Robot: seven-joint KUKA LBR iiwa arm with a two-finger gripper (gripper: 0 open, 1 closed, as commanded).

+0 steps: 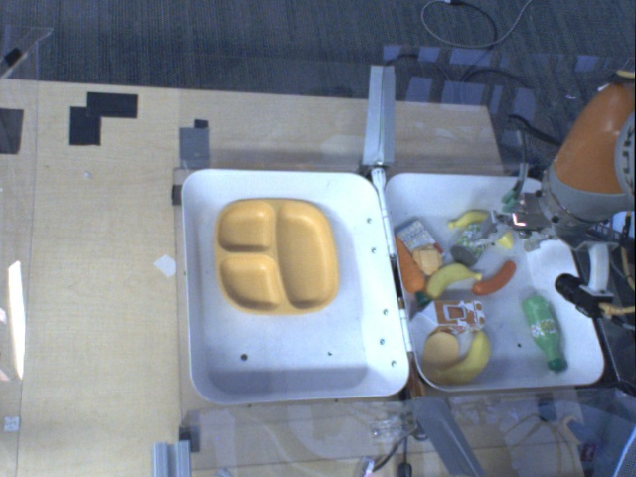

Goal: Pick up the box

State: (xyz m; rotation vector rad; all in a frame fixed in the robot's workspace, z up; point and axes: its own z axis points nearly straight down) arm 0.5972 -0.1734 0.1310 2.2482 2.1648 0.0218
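Note:
The box point(459, 314) is small, white with orange-brown print. It lies flat in the right bin point(586, 371), near the front left, touching a banana point(475, 358) and a round tan fruit point(441, 347). My gripper point(514, 219) hangs over the back of that bin, up and to the right of the box and well apart from it. Under the gripper lie a small yellow banana point(468, 219) and a grey-green item point(481, 238). The arm's orange band point(594, 152) rises at the right.
Around the box lie another banana point(450, 277), a red sausage point(495, 277), a carrot point(408, 266), a grey packet point(418, 235) and a green bottle point(543, 330). A yellow divided plate point(276, 254) sits in the left bin point(298, 366).

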